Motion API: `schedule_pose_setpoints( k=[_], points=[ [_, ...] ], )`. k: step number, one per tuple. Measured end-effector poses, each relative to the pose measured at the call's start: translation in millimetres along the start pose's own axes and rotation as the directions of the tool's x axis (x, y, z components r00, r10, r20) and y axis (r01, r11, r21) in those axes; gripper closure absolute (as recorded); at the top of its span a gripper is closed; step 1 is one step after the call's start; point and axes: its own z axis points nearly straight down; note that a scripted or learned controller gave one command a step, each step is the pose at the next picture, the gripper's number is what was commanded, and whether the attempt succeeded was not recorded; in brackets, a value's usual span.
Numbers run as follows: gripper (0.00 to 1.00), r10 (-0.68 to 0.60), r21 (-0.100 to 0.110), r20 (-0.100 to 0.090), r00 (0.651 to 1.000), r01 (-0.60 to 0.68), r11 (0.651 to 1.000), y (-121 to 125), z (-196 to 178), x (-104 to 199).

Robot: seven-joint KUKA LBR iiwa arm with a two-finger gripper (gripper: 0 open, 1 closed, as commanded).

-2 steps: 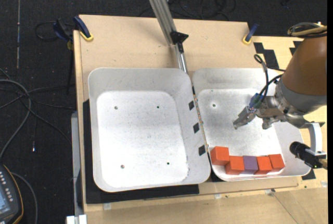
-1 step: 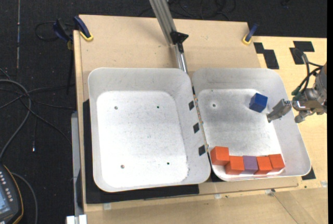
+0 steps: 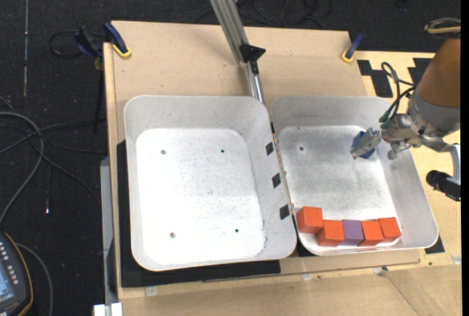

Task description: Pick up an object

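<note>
The row of blocks (image 3: 350, 229), four orange and one purple, runs left-right along the right bin's (image 3: 410, 190) near wall, while the gripper (image 3: 364, 144) hovers apart, finger state indeterminate.

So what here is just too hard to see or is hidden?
- Gripper: small and blurred in the camera view, so its grip can't be judged.
- Arm: cut off by the right edge.
- Blocks: packed together against the right bin's near wall, so their exact count is unclear.
</note>
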Motion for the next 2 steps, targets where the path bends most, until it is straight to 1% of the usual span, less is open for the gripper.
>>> schedule_pose_setpoints(
  k=[1, 2],
  points=[
    [0.00, -0.001, -0.005, 0.001, 1.000, 0.001, 1.000, 69.4, 52.6, 9.4],
    [1.00, -0.001, -0.006, 0.002, 1.000, 0.001, 1.000, 69.0, 38.9, 8.0]
  ],
)
